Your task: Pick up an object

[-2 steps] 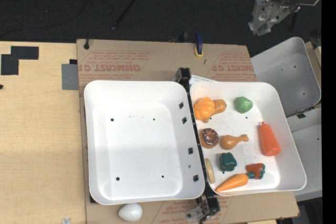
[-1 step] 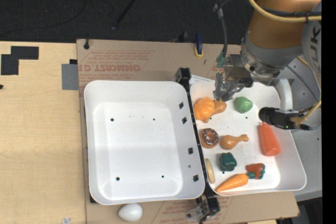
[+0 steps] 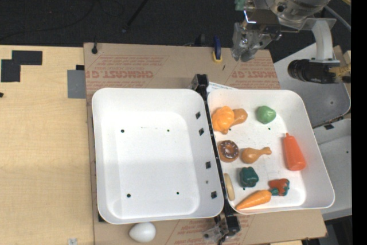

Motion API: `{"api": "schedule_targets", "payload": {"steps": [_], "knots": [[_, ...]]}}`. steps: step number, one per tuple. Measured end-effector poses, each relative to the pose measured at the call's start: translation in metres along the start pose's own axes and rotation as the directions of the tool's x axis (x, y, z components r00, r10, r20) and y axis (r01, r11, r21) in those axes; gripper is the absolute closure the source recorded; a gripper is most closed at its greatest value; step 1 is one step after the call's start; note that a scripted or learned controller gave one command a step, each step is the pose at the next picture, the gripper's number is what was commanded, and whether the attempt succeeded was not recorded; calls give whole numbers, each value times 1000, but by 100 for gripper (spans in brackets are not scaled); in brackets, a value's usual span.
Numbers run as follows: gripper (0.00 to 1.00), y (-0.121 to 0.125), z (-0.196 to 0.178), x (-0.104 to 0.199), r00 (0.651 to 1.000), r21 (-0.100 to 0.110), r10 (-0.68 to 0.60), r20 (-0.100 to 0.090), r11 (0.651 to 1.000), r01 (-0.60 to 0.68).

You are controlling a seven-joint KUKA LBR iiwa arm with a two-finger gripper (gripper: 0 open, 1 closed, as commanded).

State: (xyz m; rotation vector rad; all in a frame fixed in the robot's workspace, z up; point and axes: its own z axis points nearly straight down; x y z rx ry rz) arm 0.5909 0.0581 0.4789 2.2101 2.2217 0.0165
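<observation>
The right bin [image 3: 312,149] holds several toy foods: an orange pumpkin-like piece [image 3: 225,118], a green ball [image 3: 265,114], a red bottle [image 3: 294,152], a chocolate donut [image 3: 228,150], a brown drumstick [image 3: 256,154], a dark green pepper [image 3: 248,177], a red pepper [image 3: 279,186] and a carrot [image 3: 253,199]. My gripper [image 3: 248,52] hangs high above the bench, behind the right bin's far edge, well clear of every object. Nothing shows between its fingers.
The left bin [image 3: 149,152] sits beside the right one, joined by a black clamp strip [image 3: 207,146]. A white egg [image 3: 142,232] lies on the cardboard in front of the left bin. A yellow and blue clip [image 3: 217,51] stands at the board's far edge.
</observation>
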Motion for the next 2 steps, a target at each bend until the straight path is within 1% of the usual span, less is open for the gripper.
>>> {"api": "schedule_targets", "payload": {"steps": [1, 2], "knots": [[100, 51, -61, -10, 1000, 8, 3, 3, 1000, -3], [100, -20, 124, -17, 1000, 36, 7, 4, 999, -7]]}}
